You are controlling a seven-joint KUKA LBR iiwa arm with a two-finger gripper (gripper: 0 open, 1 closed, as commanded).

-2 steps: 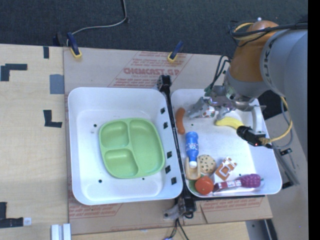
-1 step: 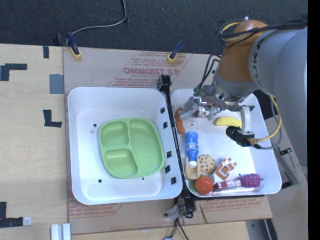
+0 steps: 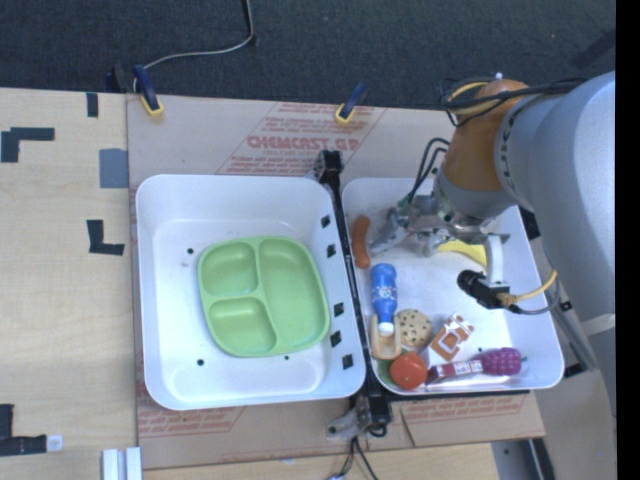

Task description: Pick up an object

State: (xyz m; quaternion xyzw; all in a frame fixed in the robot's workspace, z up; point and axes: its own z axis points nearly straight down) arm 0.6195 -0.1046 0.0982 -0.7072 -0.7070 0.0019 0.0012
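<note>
My gripper (image 3: 402, 230) is low in the upper left part of the right bin (image 3: 545, 353). It sits just right of an orange sausage-shaped toy (image 3: 360, 242) that lies along the bin's left wall. A yellow banana (image 3: 466, 253) lies just right of the gripper, partly under the wrist. Below the gripper lies a blue bottle (image 3: 383, 292). Further down are a speckled cookie (image 3: 411, 328), a red tomato (image 3: 407, 371), a small orange-and-white carton (image 3: 452, 338) and a purple-and-red tube (image 3: 482, 365). I see nothing held.
The left bin (image 3: 160, 208) holds a green divided plate (image 3: 263, 295). The grey arm (image 3: 560, 188) covers the right bin's upper right part, and a black cable (image 3: 500, 293) loops over that bin. Clamps (image 3: 350, 103) hold the cardboard at the back edge.
</note>
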